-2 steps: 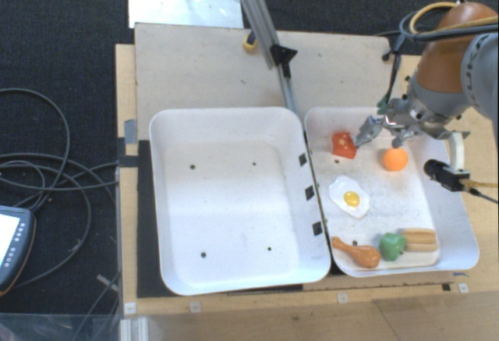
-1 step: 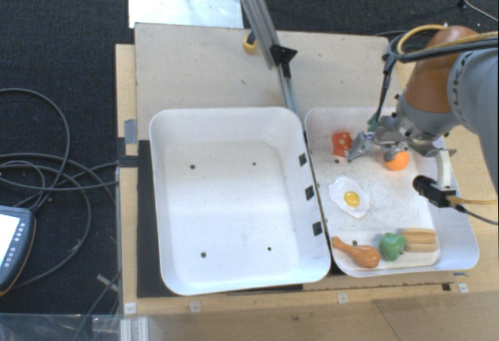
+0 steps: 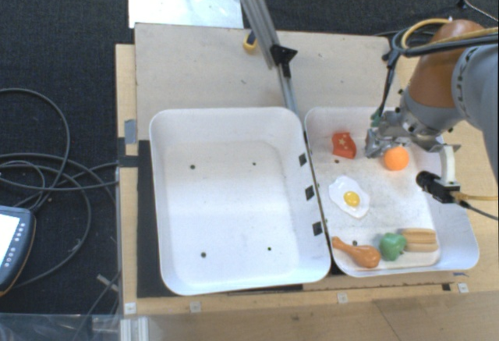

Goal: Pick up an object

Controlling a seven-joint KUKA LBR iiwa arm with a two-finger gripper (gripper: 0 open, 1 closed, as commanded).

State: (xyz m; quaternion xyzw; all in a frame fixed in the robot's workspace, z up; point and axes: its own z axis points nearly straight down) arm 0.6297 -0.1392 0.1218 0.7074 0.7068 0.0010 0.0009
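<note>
We are hovering our gripper (image 3: 377, 146) over the right bin (image 3: 460, 242), between the red toy (image 3: 344, 145) and the orange ball (image 3: 396, 159); whether it's open, we cannot tell.

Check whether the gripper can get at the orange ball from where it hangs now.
Probably yes. The gripper hangs in the right bin just left of the orange ball, which lies apart from the red piece and the egg, so nothing blocks it.
</note>
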